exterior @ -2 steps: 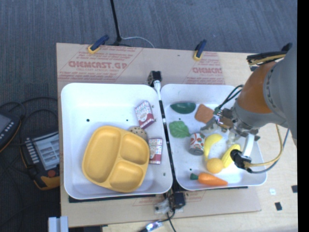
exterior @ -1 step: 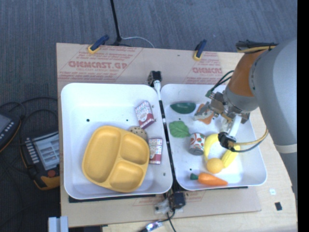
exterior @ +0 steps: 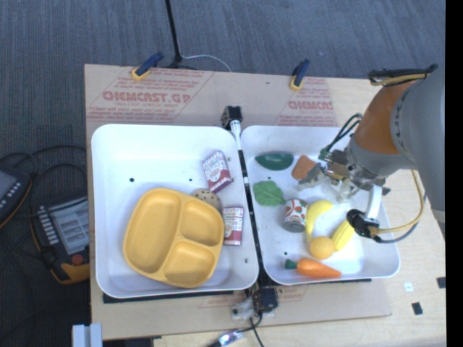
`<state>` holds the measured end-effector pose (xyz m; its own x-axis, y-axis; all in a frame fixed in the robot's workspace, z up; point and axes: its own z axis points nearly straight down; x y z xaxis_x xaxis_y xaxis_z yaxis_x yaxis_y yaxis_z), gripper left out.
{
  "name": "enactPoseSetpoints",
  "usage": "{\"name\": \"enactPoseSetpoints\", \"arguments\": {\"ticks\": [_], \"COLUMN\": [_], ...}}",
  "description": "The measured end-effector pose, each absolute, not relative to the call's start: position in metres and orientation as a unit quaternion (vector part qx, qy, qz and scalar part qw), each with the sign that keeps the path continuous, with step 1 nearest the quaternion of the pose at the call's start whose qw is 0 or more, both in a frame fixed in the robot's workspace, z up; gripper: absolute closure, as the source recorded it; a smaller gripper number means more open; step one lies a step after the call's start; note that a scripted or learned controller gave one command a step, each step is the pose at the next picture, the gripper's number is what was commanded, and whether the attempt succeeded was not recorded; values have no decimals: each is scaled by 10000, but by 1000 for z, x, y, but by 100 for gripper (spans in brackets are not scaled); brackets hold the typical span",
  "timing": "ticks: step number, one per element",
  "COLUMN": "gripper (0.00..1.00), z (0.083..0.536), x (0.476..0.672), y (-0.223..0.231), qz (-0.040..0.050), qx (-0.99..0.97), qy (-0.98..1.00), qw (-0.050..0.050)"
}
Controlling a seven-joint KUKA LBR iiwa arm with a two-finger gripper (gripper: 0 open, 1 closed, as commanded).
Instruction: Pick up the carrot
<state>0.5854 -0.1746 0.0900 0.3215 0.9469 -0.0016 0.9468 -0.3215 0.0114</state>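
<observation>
This looks like a robotics lab rather than a home or kitchen: two shallow white bins (exterior: 108,194) sit side by side on a printed board surface (exterior: 145,96) held by blue-and-yellow clamps (exterior: 147,65), over grey office-style carpet (exterior: 289,20). A grey and orange industrial arm (exterior: 394,129) reaches in, cables and a thin black pole (exterior: 171,20) trail about, and electronic gear (exterior: 61,226) lies on the floor (the food in the bins appears to be toy props).

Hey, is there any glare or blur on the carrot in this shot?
Camera view: the carrot looks sharp, without glare, near the right bin's front wall; light is even and soft, shadows faint; the claw looks slightly soft.
</observation>
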Motion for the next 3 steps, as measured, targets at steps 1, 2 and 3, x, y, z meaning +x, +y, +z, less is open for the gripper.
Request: {"name": "enactPoseSetpoints", "arguments": {"ticks": [1,2,3], "gripper": [0,0,0], "z": [92,164,102], "x": [557,521,494], "y": [-194,-137,-141], "qz": [84,-9,-6], "qx": [8173,8781,8437], "qy": [5761,4786,5367], "qw": [48,-6,10]}}
